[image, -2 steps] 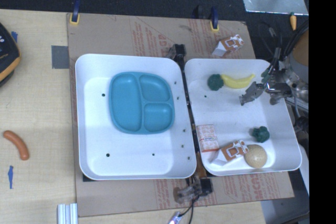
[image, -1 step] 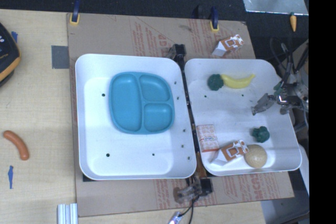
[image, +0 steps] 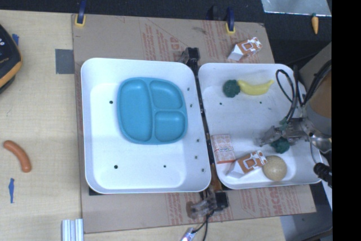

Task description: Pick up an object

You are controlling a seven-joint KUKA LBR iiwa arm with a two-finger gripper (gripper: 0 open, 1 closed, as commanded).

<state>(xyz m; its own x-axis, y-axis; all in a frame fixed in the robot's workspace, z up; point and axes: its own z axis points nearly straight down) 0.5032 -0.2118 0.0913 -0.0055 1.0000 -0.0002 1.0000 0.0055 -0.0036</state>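
Claw (image: 280, 135) low in the right bin (image: 248, 71), finger spread unreadable, with a small green ball (image: 280, 145) touching just under it: liable to roll off against the beige ball (image: 274, 167) nearby if pinched off-centre.

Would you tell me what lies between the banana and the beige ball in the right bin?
In the camera view, the gripper sits between the banana and the beige ball, over a dark green object; otherwise bare bin floor.

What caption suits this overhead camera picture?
Gripper low in the right bin beside a dark green object; blue plate sits left.
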